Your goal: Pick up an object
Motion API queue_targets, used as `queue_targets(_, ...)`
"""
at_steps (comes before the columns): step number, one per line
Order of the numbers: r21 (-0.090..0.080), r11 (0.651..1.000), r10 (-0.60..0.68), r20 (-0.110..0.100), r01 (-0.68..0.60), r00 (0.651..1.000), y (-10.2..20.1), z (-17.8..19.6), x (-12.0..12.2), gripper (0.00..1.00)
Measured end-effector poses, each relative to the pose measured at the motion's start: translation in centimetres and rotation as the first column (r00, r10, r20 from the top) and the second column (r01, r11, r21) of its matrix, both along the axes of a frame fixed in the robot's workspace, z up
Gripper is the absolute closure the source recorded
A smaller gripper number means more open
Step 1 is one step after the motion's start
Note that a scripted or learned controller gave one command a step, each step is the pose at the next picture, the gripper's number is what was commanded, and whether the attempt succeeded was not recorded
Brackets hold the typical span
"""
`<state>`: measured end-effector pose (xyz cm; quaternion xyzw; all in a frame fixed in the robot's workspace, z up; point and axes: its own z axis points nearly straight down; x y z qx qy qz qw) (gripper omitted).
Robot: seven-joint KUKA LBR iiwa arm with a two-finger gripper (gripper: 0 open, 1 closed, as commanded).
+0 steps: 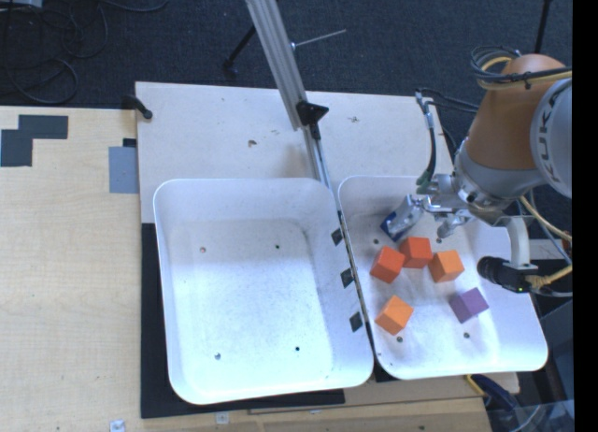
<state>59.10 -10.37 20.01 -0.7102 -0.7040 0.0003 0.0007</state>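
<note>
Blocks, small cubes: four orange (417,252), one purple (468,304), loose in right bin (523,351) (left bin (187,234) adjoining). Gripper (435,215) just above the red-orange one; finger state cannot be told.

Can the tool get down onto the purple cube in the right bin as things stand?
Probably yes. The small purple cube sits apart from the orange cubes, nothing over it, and the tool hangs over the same white right bin.

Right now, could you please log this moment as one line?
gripper: over right bin, above blocks | blocks: four orange, one purple | nothing lifted
</note>
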Motion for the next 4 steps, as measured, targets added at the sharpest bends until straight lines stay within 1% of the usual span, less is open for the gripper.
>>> queue_targets(1,-0.002,1.000,0.005,-0.003,-0.005,1.000,-4.2,-0.3,-2.5,0.00)
queue_targets(2,-0.005,1.000,0.007,0.025,-0.007,1.000,-3.3,-7.9,-0.7,0.00)
queue_targets(3,-0.001,1.000,0.007,0.002,-0.007,1.000,-1.8,-10.0,1.2,0.00)
queue_targets(4,-0.003,1.000,0.006,0.004,-0.006,1.000,0.4,-10.8,-2.6,0.00)
